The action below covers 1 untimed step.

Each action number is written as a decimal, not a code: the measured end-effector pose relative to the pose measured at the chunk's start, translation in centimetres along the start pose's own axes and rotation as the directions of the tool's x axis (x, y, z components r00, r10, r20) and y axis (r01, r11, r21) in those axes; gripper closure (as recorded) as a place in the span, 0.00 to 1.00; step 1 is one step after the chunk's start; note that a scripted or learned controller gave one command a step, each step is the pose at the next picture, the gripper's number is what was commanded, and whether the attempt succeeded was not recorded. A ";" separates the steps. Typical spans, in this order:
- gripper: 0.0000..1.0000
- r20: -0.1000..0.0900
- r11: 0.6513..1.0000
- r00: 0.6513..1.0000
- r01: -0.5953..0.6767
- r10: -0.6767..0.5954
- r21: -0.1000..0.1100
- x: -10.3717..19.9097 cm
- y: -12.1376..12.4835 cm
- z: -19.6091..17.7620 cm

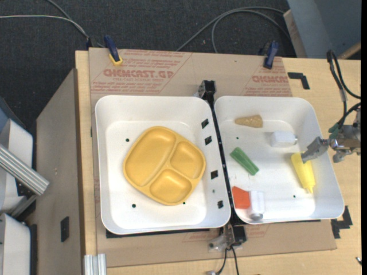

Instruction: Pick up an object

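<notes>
Beside hand (pixel 315 148): smooth yellow oblong (pixel 303 173); flat green bar (pixel 244 160).

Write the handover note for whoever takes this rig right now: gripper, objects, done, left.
Gripper: at the right bin's right edge, just above the yellow elongated plastic piece; nothing seen between its fingers.
Right bin also holds: green plastic stick, tan wedge-shaped piece, small white block, orange-and-white object at the front rim.
Left bin: yellow three-compartment plastic tray.
Done: nothing lifted.
Left: grasp and raise one object; the yellow piece is nearest.
</notes>
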State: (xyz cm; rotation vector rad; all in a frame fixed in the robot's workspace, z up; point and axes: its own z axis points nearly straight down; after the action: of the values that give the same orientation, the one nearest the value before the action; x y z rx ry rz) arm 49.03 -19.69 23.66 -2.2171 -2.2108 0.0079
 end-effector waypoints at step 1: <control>0.00 0.003 1.000 1.000 0.003 -0.003 -0.010 0.0 0.2 -0.5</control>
State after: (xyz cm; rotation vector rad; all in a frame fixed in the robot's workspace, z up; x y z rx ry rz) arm 49.27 -19.66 24.14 -2.2200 -2.2209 0.0000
